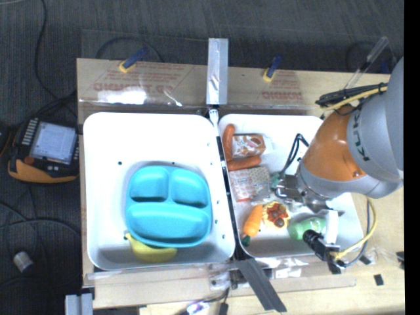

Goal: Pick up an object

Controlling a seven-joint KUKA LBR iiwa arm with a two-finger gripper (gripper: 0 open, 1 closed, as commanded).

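Two bins (157, 126) on bench | jaws (283, 190) low in right bin, beside carrot (252, 222) | jaw state: cannot tell | blue tray (169, 205) in left bin

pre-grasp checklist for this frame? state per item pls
1. Gripper over the right bin, where the pickable items lie: ok.
2. Candidate within reach: red-yellow toy and carrot lie just below the gripper: ok.
3. Object between the gripper's parts: cannot tell, the wrist hides them.
4. Target separated from neighbours: not ok. Red-yellow toy touches the carrot, and the green item lies close beside it.
5. Cable by the wrist clear of the items: cannot tell.
6. Left bin contents out of the way: ok. Blue tray sits on a yellow item, apart from the arm.
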